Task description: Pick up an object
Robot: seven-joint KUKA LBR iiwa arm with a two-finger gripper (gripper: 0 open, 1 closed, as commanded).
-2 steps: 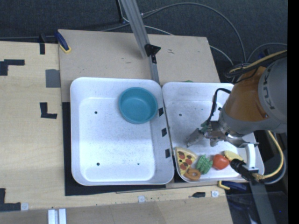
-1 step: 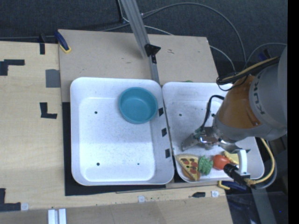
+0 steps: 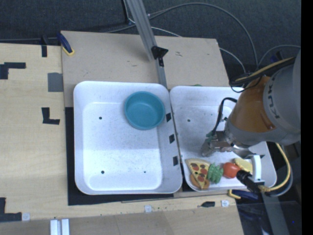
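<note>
Four small toys lie close together along the near edge of the right bin (image 3: pixel 195 98): a pizza slice (image 3: pixel 197 172), a green piece (image 3: pixel 214 173), a red piece (image 3: pixel 230 170) that looks like a tomato, and a yellow piece (image 3: pixel 243 165) partly under the arm. Any of them can be the thing to pick up.

They are so crowded that they touch or almost touch each other. I think this is the main danger: when the fingers come down on one toy, they can land on its neighbour, push the group against the bin wall, or catch two toys and drop both. The toys are also low and flat, the pizza slice most of all, so the fingers can slide over it and close on nothing.

The gripper (image 3: pixel 213 146) hangs over the bare white floor of the same bin, a little behind the toys and nearest to the green piece and the pizza slice. It holds nothing. I cannot tell how wide it is, because it is dark and small here.

The left bin (image 3: pixel 88 131) holds a blue bowl (image 3: pixel 144 110), well apart from the gripper.
</note>
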